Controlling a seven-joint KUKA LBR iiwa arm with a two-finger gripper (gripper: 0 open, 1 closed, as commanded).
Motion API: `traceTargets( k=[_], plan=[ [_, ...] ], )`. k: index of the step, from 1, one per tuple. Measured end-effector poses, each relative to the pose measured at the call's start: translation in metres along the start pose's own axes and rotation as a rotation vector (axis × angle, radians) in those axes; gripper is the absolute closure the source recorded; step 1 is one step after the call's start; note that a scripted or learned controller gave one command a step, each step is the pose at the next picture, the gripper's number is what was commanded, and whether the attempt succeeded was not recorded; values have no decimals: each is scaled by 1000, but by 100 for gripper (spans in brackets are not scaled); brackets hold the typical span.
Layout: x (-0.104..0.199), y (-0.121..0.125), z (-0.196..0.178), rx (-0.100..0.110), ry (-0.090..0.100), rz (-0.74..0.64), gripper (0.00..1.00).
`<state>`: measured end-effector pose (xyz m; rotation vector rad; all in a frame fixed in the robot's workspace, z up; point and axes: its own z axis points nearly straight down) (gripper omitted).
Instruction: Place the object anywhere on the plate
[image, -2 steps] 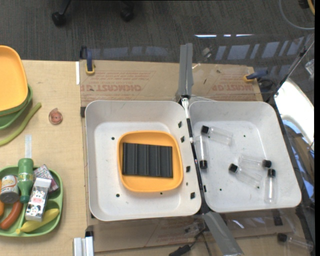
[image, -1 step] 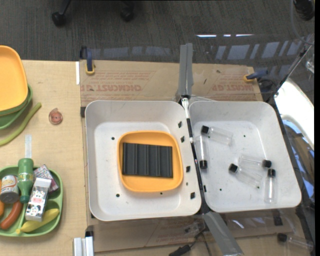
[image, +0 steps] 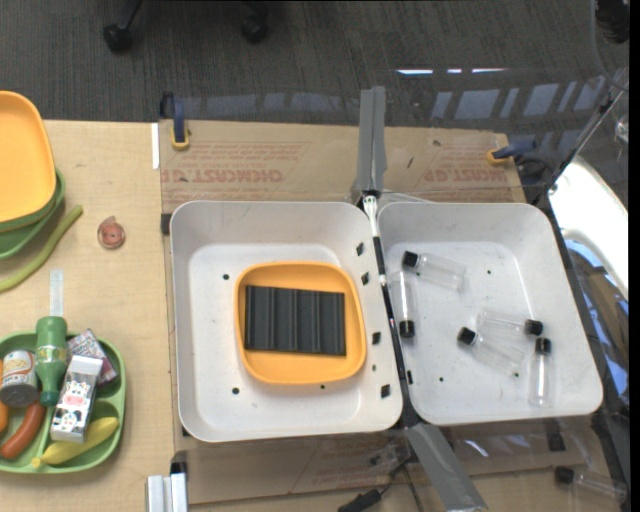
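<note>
Gripper state: cannot tell from this frame, and I can't claim I'm holding anything.

Task objects look like the clear vials with black caps, all loose in the right bin (image: 560, 300), the bin on the side my arm reaches in from. The orange plate (image: 300, 372) sits in the left bin (image: 200, 300), the far one for me, with a dark ribbed insert (image: 296, 320) covering its middle.

- One vial (image: 436, 268) lies alone toward the back of the right bin. It is the easiest pick.
- A thin vial (image: 403, 300) lies right along the wall next to the divider, so there is little room for a jaw on that side.
- Two vials, (image: 492, 344) and (image: 510, 325), lie together mid-bin, touching or nearly so. I can't tell which.
- One more vial (image: 541, 372) lies near the front right.

Handling, my guess: light, rigid, smooth plastic or glass. They are round, so they will roll and slip if pinched off-centre. Close across the body mid-length, square to the long axis, not on the cap. If glass, go easy on force.

Hard to read: the clear bodies wash out against the white bin, so their edges and true lengths are vague and only the caps stand out. Whether they hold anything is unclear. Glare on the right side muddies the bin's rim there.
</note>
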<state>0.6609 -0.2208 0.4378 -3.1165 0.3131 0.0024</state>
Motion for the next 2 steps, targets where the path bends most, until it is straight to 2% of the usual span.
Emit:
traceTargets(
  k=[2],
  plan=[
    [-4, 0, 0, 2, -1, -1, 100]
  ],
)
